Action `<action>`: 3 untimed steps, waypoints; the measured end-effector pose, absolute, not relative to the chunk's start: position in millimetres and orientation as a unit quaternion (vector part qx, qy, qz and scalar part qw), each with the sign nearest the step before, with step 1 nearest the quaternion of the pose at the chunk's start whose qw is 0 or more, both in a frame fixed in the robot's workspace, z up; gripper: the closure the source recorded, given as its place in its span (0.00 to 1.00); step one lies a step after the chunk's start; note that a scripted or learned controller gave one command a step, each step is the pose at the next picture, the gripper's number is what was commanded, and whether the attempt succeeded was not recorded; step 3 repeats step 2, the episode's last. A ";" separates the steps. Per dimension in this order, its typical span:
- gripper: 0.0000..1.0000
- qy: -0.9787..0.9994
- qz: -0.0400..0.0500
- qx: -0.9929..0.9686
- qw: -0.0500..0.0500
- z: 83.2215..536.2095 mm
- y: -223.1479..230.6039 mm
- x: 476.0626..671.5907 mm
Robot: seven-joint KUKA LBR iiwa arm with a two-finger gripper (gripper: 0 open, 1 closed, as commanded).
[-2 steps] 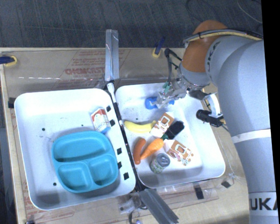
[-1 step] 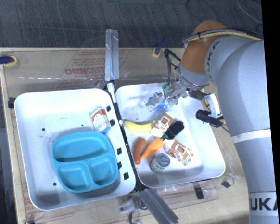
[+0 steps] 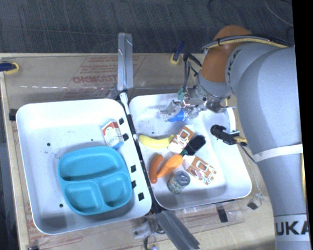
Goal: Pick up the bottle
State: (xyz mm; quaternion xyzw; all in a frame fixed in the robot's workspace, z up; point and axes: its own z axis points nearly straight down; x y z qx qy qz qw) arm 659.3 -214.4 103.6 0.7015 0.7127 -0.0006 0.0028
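Note:
The bottle [image 3: 173, 113] is a clear, crumpled plastic one with a blue patch. It lies on its side at the back of the right bin [image 3: 237, 181]. My gripper [image 3: 191, 99] hangs low over the back of that bin, right at the bottle's right end. The wrist hides where the two meet, so I cannot say whether they touch.
In front of the bottle the right bin holds a banana [image 3: 154, 141], a black brush [image 3: 193, 144], two carrots [image 3: 165, 166], a can [image 3: 178, 182] and a printed packet [image 3: 202, 170]. The left bin [image 3: 37, 123] holds a blue divided tray [image 3: 94, 179] and a small carton [image 3: 112, 134].

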 end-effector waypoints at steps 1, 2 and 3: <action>1.00 0.713 -0.007 0.701 0.005 116.9 -220.6 658.1; 0.00 0.714 -0.006 0.700 0.005 115.9 -219.5 658.6; 0.00 0.714 -0.006 0.700 0.005 115.9 -219.5 658.6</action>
